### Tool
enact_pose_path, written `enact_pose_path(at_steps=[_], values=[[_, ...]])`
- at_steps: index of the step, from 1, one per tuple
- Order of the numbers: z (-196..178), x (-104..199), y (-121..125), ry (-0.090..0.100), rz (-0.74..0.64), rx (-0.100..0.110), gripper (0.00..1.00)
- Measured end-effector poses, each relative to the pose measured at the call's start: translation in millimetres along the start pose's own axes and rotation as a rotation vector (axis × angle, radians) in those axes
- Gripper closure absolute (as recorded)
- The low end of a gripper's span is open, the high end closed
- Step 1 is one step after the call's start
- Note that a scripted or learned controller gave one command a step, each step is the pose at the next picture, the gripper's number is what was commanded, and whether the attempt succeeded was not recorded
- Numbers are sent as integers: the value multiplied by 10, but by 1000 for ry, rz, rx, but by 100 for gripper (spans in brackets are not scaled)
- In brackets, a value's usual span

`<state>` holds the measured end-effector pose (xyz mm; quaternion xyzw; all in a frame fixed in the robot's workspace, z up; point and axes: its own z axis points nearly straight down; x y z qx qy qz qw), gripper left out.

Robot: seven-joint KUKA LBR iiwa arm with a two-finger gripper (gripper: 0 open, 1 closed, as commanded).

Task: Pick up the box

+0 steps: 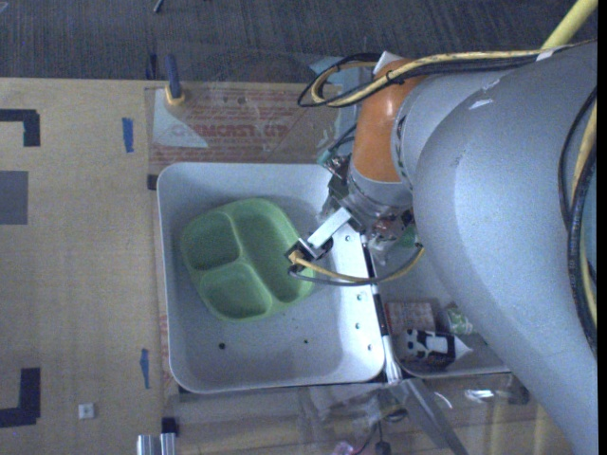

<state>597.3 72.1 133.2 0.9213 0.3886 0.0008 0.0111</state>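
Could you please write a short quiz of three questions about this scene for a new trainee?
1. True or false: the green tray lies in the left bin.
2. Where is the claw? A) at the tray's right edge B) above the floor C) over the blue tape
3. Fill in: the box lies in the ____ bin.

Key: 1 true; 2 A; 3 right.

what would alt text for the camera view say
The grey arm's hand hangs over the right edge of a green divided tray in the left white bin. A box lies in the right bin, partly hidden under the arm.
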Motion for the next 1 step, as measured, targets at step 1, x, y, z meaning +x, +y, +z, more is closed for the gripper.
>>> enact_pose_path(at_steps=[1], values=[[-511,-173,-53,9,-178,20,0]])
